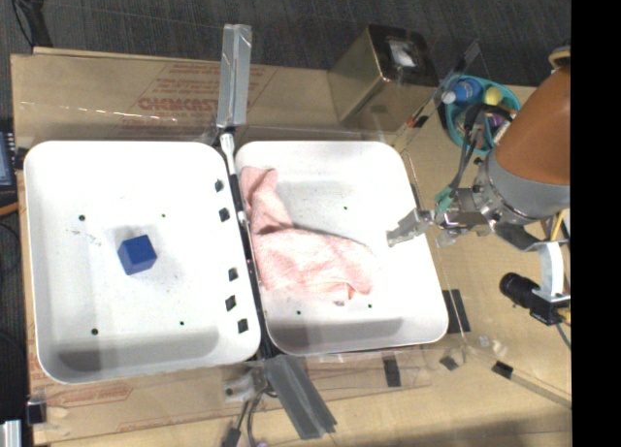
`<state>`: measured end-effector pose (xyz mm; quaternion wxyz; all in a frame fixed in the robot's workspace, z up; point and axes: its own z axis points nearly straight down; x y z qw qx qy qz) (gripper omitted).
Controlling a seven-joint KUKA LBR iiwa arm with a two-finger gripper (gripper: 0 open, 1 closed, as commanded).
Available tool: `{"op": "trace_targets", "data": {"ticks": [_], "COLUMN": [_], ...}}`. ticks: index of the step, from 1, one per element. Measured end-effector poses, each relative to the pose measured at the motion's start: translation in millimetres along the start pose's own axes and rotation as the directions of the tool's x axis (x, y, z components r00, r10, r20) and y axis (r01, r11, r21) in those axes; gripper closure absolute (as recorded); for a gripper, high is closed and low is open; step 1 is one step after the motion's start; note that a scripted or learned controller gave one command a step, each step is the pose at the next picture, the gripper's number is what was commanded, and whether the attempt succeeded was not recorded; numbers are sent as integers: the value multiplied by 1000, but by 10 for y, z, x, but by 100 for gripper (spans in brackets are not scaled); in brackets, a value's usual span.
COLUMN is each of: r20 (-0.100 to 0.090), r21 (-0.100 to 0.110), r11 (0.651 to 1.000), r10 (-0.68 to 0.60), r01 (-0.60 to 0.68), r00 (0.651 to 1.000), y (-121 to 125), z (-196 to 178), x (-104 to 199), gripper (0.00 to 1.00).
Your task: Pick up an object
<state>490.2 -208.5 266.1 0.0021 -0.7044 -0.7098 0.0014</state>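
Note:
A pink cloth [303, 246] lies crumpled in the right bin [388, 324], spread from its left wall toward the middle. A blue cube [138, 253] sits alone in the left bin [58, 338], left of its centre. My gripper [411, 226] hovers over the right rim of the right bin, pointing left, a short way right of the cloth and apart from it. It looks open, with nothing between its fingers. The grey arm with its orange band [539, 130] comes in from the right.
A brown box [380, 72] stands behind the right bin. Cables and a blue-green fitting [473, 106] hang near the wrist. A grey metal post [233, 77] rises at the divider between the bins. A black part [529, 297] juts out at the right.

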Motion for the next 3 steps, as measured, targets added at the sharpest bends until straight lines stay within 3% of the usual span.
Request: {"op": "trace_targets", "data": {"ticks": [1, 2, 3], "r20": [1, 1, 2], "r21": [-3, -2, -2], "r11": [971, 971, 970], "r10": [-240, -240, -244], "r01": [240, 240, 244], "r00": [971, 971, 970], "y": [188, 188, 195], "z": [1712, 1615, 873], "x": [265, 254, 810], "gripper": [0, 100, 100]}}
